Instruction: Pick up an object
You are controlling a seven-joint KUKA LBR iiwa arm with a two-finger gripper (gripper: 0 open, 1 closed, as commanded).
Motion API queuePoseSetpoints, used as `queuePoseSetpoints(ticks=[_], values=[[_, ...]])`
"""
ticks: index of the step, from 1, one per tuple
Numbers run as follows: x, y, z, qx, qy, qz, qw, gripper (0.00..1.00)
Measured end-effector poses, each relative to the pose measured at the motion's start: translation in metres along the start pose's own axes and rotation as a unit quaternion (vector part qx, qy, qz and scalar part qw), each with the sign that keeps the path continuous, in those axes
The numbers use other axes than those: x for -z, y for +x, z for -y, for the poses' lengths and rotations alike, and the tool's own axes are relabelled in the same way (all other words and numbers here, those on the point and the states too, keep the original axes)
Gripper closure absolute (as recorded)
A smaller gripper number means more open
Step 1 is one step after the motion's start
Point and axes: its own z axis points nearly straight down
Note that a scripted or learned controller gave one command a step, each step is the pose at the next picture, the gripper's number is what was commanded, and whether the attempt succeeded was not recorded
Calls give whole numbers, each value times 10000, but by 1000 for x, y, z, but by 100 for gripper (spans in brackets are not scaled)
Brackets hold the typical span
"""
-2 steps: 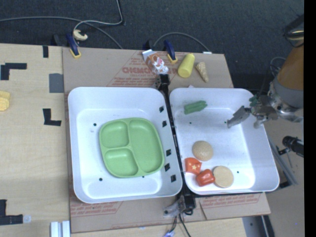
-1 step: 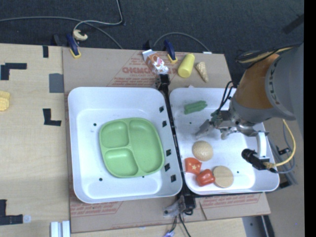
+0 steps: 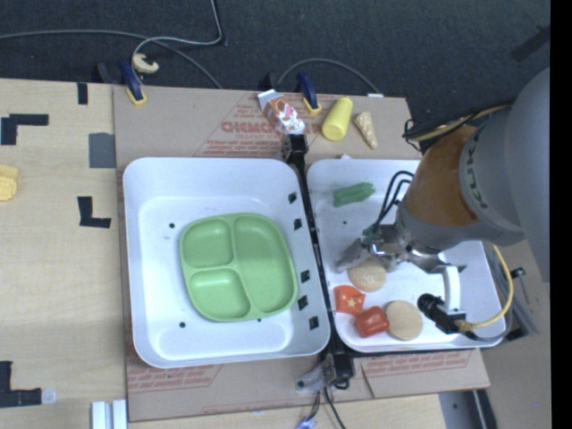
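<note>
**Over the right bin: gripper low above a tan roll**

Right bin [image 3: 465, 333] holds the work. The gripper [image 3: 365, 250] hangs low, just above and touching or nearly touching a tan bread-like roll [image 3: 367, 277]. Whether it is spread or closed, and whether anything sits in it, cannot be told from this slant.

Judgement: the step is the descent onto a target. To do it well, the arm should centre on the roll before closing, and come straight down, since red pieces [image 3: 349, 299] lie just beside it.

A second tan roll [image 3: 404, 320] sits nearer the front wall, beside another red item [image 3: 371, 322]. A green vegetable piece [image 3: 354, 193] lies well apart, toward the back. The left bin [image 3: 152, 239] carries a green divided plate [image 3: 238, 266].
</note>
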Motion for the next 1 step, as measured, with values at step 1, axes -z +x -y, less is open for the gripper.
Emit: queuePoseSetpoints(ticks=[1], values=[[10,0,-1,1,-2,4,10000,100]])
